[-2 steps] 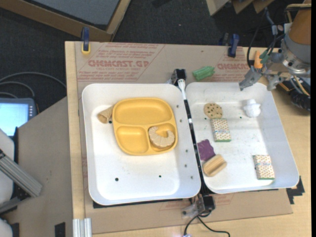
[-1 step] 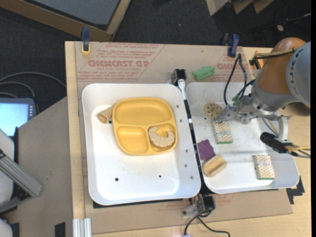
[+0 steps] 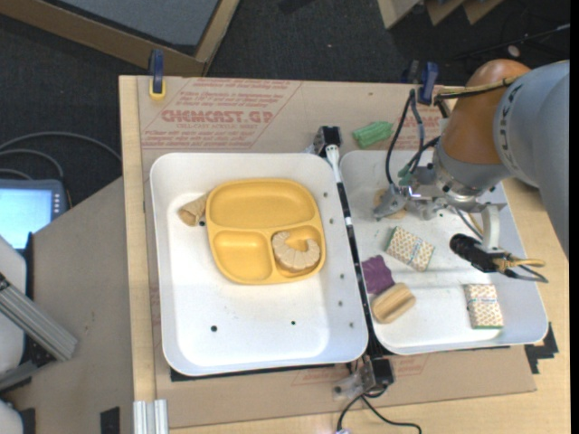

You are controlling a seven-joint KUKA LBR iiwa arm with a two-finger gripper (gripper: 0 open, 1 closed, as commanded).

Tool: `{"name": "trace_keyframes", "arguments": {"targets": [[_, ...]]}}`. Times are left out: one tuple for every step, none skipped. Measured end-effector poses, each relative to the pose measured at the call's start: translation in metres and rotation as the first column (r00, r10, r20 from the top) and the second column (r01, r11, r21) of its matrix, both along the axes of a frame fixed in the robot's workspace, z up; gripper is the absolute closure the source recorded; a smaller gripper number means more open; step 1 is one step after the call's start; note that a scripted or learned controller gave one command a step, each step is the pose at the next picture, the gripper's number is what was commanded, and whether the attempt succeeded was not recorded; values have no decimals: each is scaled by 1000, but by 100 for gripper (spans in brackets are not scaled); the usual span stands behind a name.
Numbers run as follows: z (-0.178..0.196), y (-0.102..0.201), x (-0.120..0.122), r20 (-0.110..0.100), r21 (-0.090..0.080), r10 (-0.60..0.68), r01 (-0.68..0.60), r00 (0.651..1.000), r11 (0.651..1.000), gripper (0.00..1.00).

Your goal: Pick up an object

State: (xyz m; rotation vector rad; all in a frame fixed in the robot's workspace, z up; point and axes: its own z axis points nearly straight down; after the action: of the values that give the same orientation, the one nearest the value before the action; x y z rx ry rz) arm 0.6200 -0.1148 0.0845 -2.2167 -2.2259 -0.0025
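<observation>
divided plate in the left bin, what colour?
Yellow. The divided plate shows clearly in the camera view, sitting in the left bin.

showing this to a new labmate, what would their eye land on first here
The yellow divided tray in the left bin stands out most, with a round pale food piece in its lower right compartment. Next comes the grey and orange arm reaching into the right bin, its gripper low near that bin's upper left, above a patterned block and a purple piece.

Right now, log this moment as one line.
arm: over right bin | pincer: low at bin's back-left, nothing visibly held | nearest: patterned block | left bin: yellow tray
</observation>
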Motion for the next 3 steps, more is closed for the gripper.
{"name": "trace_keyframes", "arguments": {"targets": [[0, -18, -49, -7, 0, -7, 7, 1000, 1000, 0], [1, 10, 11, 6, -2, 0, 0, 1000, 1000, 0], [0, 8, 8, 1, -2, -4, 4, 1000, 1000, 0]]}}
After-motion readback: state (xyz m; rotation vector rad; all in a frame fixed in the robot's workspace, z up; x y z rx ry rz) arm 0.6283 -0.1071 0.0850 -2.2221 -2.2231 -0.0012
